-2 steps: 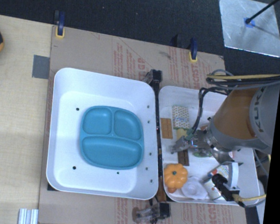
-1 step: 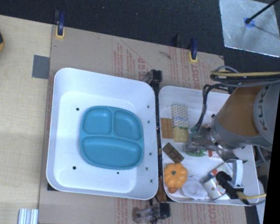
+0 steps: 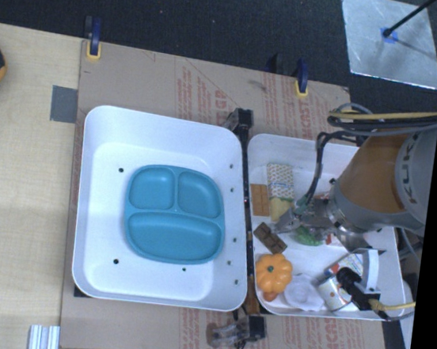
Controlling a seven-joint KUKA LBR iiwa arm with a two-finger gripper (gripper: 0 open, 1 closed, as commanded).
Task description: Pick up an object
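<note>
1. You are looking down on a cardboard-covered bench point(image 3: 173, 92) where two white bins sit side by side; the grey arm point(image 3: 373, 182) with its orange band reaches in from the view's right over the right bin point(image 3: 282, 144)
2. The gripper point(image 3: 306, 219) hangs low near the middle of the right bin; you cannot tell from this angle whether it is open or closed, and nothing can be seen held in it
3. A small green object point(image 3: 308, 237) lies just beside the gripper on its near side; whether the two touch cannot be told
4. An orange pumpkin point(image 3: 272, 273) sits towards the right bin's near left corner, with a dark brown block point(image 3: 270, 237) just beyond it along the left edge
5. A grey patterned packet point(image 3: 280, 179) lies towards the bin's far left corner, a pale yellow piece point(image 3: 279, 210) just below it
6. A white round item point(image 3: 302, 294) rests against the bin's near edge, right of the pumpkin
7. In the left bin point(image 3: 88, 192) a blue divided plate point(image 3: 175, 213) lies flat at the centre, well apart from the gripper
</note>
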